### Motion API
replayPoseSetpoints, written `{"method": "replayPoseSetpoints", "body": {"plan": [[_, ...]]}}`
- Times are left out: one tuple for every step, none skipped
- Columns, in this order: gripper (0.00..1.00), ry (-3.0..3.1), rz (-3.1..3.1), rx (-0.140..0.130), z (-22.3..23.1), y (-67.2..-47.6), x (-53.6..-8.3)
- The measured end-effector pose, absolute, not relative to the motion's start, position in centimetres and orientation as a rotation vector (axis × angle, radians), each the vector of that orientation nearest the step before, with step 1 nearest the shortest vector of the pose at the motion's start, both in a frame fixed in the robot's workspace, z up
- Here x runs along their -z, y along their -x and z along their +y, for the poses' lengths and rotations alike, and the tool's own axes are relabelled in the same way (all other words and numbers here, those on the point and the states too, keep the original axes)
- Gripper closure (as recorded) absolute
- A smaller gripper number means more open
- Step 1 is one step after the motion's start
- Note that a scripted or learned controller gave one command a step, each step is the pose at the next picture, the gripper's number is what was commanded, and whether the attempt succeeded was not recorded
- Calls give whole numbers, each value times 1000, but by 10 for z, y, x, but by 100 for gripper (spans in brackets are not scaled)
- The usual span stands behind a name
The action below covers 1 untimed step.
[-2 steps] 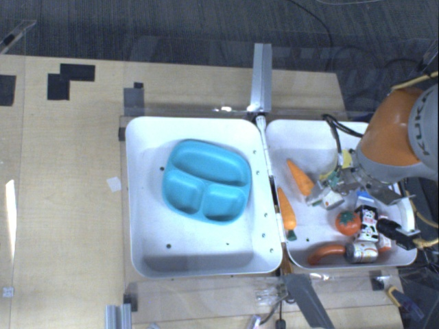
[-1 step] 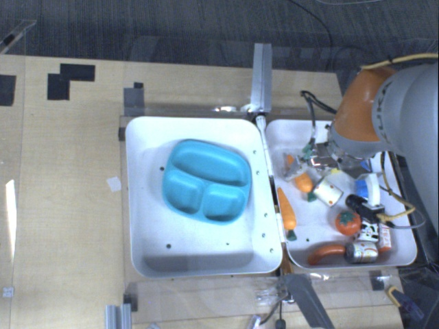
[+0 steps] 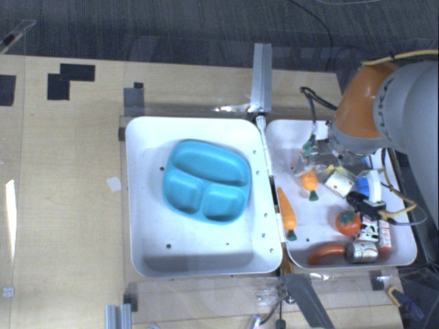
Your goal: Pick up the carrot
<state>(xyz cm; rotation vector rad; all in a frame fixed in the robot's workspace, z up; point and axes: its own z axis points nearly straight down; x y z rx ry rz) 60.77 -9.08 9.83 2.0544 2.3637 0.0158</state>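
Note:
A long orange carrot [image 3: 287,211] with a green tip lies along the left wall of the right bin [image 3: 405,256]. A shorter orange carrot-like piece [image 3: 310,181] with a green stem lies a little further in, toward the bin's middle. My gripper [image 3: 315,155] hangs low over the back of the right bin, just above and behind this shorter piece. The grey arm and its orange band [image 3: 357,105] cover the bin's back right corner. Nothing shows in the gripper's grasp.
The right bin also holds a red tomato [image 3: 348,221], a reddish sausage [image 3: 325,253], a small can [image 3: 363,252], a white and yellow item [image 3: 337,182] and a blue and white bottle [image 3: 374,184]. A blue divided plate [image 3: 206,180] sits in the left bin [image 3: 147,245].

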Motion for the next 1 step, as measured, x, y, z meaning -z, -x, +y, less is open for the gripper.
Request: {"method": "replayPoseSetpoints", "body": {"plan": [[100,-2081,2350,-1,-76,-609,-255]]}}
